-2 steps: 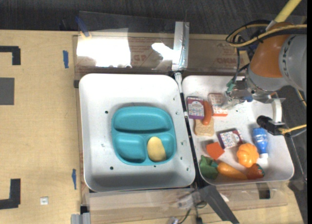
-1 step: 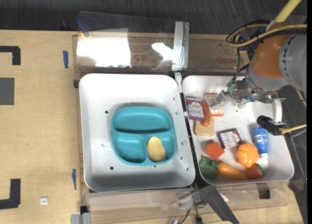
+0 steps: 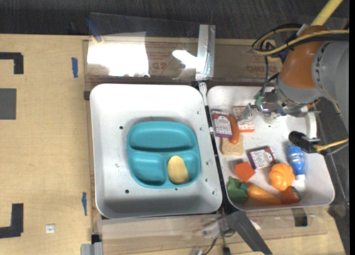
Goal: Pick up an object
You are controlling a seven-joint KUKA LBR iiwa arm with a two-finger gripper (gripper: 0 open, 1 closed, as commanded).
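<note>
The right white bin holds several toy foods. Among them are a purple-red packet, a tan bread slice, a purple box, an orange wedge, an orange pepper, a blue bottle, a carrot and a green pepper. My gripper hangs over the bin's back part, just right of the packet, below the arm's orange band. I see nothing held in it.
The left white bin carries a teal divided tray with a yellow potato in its front right compartment. A clear plastic sheet stands behind the bins. Black and yellow cables loop beside the arm.
</note>
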